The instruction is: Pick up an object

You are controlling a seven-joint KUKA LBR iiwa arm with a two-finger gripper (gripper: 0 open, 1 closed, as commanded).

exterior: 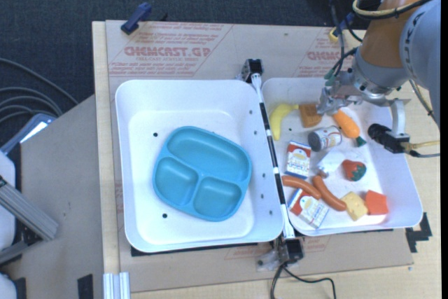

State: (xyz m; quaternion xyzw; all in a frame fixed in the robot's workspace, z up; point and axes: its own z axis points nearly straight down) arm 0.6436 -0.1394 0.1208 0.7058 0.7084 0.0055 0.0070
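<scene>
1. Left bin (133,115) holds only a blue divided tray (201,173), flat and central.
2. Right bin (406,185) crowds the toy food, so targets sit close together.
3. Claw (330,103) hangs over the bin's far edge, beside the carrot (345,123); its grip state cannot be told.
</scene>
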